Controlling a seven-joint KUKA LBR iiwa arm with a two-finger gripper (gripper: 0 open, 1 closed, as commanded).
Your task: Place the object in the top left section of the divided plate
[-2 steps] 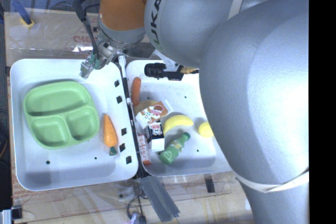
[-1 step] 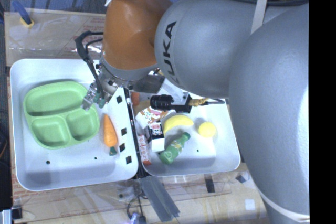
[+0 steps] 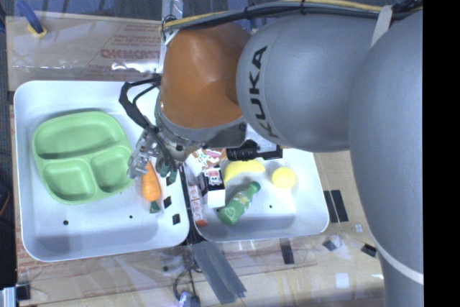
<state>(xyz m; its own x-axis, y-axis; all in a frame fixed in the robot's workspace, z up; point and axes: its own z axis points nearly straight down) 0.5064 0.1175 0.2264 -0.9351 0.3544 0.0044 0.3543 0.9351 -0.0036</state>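
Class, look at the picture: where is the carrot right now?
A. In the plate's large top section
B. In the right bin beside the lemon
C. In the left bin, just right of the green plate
C: the carrot lies on the left bin floor, just right of the green plate.

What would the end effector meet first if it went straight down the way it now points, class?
Probably the carrot, which sits directly under the end effector, beside the green divided plate in the left bin. Depth is unclear from this one slanted view.
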